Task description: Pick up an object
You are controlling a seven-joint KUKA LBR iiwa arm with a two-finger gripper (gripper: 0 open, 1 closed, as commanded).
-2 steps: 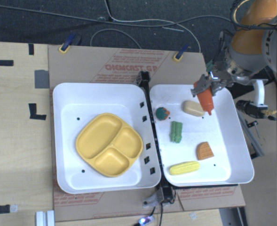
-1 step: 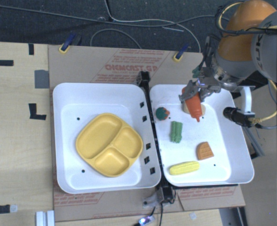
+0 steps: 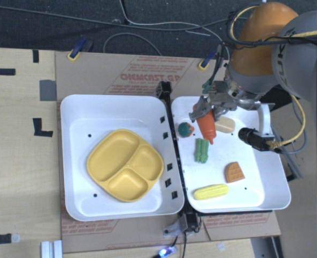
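My gripper (image 3: 205,113) was over the right bin (image 3: 271,192), near its top-left corner, fingers pinching the toy carrot (image 3: 207,127) by its top end — carrot hung w/ its tip pointing down, just above the green pickle (image 3: 202,150). A small green ball thing (image 3: 185,129) sat just left of it, a cream-colored piece (image 3: 225,124) just right. Further down: an orange bread-ish chunk (image 3: 234,172) and a corn cob (image 3: 210,191). Left bin (image 3: 72,144) had the yellow divided plate (image 3: 125,164) in the middle.
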